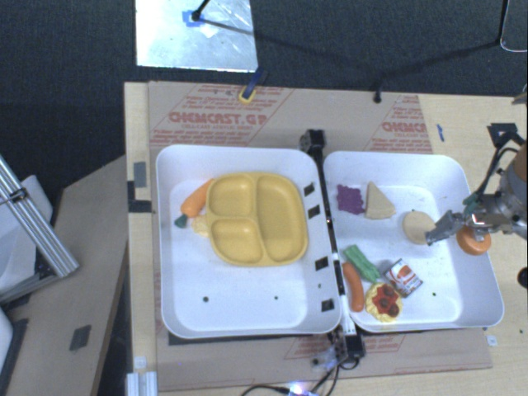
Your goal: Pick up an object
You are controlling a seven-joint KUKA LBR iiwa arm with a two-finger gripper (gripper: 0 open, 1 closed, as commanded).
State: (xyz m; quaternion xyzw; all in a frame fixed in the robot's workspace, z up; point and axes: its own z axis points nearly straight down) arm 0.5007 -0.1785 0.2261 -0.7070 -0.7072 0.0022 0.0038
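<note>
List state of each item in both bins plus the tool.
Yellow divided plate: upright in left bin.
Toy carrot: lying against plate's left rim.
Purple grapes: right bin, resting.
Cheese wedge: beside grapes.
Toy hot dog: lying by divider.
Tool: over right bin, beside beige round piece.

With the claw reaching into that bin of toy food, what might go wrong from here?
The gripper sits right beside the round beige piece, so it might nudge it away rather than grasp it. The orange round piece lies close under the arm and could get bumped. Items by the bin wall, like the sausage, look awkward to grip.
</note>
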